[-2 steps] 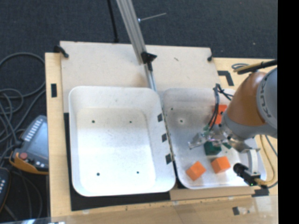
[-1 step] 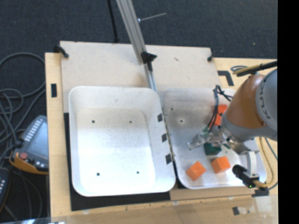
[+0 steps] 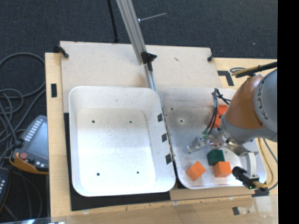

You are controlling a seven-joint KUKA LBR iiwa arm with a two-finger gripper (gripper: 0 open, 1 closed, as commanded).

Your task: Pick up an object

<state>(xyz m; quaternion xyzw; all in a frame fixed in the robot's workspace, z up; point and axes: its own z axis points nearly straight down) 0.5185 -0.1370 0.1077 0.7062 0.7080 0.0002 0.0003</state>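
Orange blocks [image 3: 196, 170], green block [image 3: 215, 157], unlabelled, right bin [image 3: 182, 111].

Two bins — left bin [image 3: 117, 141] and right bin [image 3: 184, 113] — white, faintly speckled with dark marks. Bench top [image 3: 135, 62] pale beige. In the right bin: one orange block [image 3: 195, 171], a second orange block [image 3: 222, 169], one dark green block [image 3: 215, 157]. Arm [image 3: 252, 108] grey, with an orange band. Upright rail [image 3: 131, 24] silver-grey. Floor [image 3: 42, 17] dark grey carpet. Handheld pendant [image 3: 32, 143] at left — grey with an orange edge.
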